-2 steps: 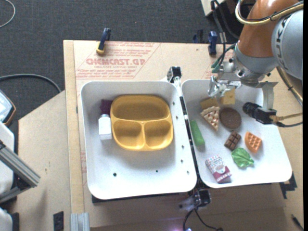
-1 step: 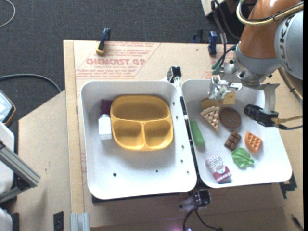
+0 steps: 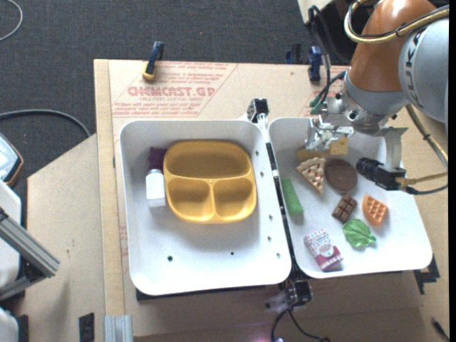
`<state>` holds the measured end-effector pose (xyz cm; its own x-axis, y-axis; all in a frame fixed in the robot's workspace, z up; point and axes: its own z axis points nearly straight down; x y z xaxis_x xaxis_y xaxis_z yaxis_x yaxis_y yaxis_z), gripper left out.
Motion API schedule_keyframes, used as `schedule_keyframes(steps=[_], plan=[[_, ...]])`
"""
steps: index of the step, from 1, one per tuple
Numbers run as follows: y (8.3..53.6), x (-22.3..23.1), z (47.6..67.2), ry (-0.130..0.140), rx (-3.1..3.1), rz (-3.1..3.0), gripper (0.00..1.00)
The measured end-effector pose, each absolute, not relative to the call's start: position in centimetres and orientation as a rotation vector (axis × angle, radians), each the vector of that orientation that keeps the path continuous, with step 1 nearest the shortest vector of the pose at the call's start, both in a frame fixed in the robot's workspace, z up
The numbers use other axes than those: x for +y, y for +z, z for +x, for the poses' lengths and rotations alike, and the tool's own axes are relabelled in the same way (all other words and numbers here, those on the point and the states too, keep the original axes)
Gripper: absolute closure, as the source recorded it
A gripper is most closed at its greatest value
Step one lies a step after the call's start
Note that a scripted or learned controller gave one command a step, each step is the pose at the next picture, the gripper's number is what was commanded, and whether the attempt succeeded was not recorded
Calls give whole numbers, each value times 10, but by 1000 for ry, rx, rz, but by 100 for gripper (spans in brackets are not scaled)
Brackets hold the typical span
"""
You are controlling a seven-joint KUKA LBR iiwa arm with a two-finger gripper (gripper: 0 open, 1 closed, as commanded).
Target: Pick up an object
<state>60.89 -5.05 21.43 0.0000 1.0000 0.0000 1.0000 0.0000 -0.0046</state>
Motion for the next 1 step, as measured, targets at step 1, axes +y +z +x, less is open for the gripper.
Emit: schedule_keyframes(steps=[1], plan=[[235, -51, 611, -5, -2225, -2224, 100]])
